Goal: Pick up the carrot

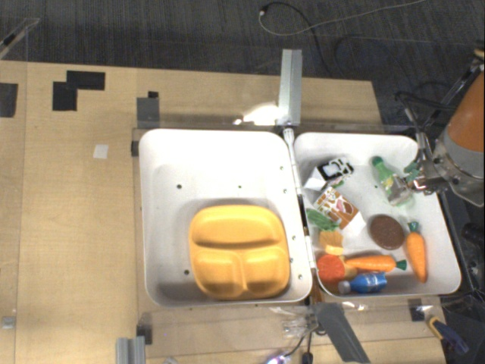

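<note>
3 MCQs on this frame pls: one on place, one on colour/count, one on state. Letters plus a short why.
1. Where does the orange carrot with the green top lie?
A. Left bin
B. Right bin, near its right wall
C. On the bench

2. What colour is the compartment tray in the left white bin?
A. Yellow
B. Blue
C. Green

3. How does the carrot stand with the grey two-finger gripper?
A. Lifted above the bin
B. Clamped in the gripper
C. Lying loose on the bin floor, apart from it

Key: 1 B, it rests in the right white bin beside the brown round disc. 2 A, the tray is plainly yellow. 3 C, the gripper sits at the bin's upper right, away from the carrot.
</note>
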### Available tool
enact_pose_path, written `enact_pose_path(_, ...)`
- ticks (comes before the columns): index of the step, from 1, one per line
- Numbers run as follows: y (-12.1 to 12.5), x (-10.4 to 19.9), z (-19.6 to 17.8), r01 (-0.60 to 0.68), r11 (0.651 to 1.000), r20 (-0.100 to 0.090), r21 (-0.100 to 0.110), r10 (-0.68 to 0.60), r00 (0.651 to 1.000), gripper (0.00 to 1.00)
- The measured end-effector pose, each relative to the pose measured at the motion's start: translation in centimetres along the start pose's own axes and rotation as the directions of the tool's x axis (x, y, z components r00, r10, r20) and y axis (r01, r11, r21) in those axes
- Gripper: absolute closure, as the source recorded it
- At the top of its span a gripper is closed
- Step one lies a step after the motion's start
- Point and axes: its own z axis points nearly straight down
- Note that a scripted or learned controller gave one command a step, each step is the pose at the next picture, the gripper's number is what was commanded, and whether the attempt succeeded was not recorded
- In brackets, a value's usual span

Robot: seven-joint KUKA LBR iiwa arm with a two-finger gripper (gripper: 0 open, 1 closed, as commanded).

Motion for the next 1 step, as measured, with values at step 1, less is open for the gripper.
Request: enact_pose_path(1, -1.93, -4.05, 11.77, 0.048, 0.999, -0.003, 0.004, -0.048, 0.999, 1.00)
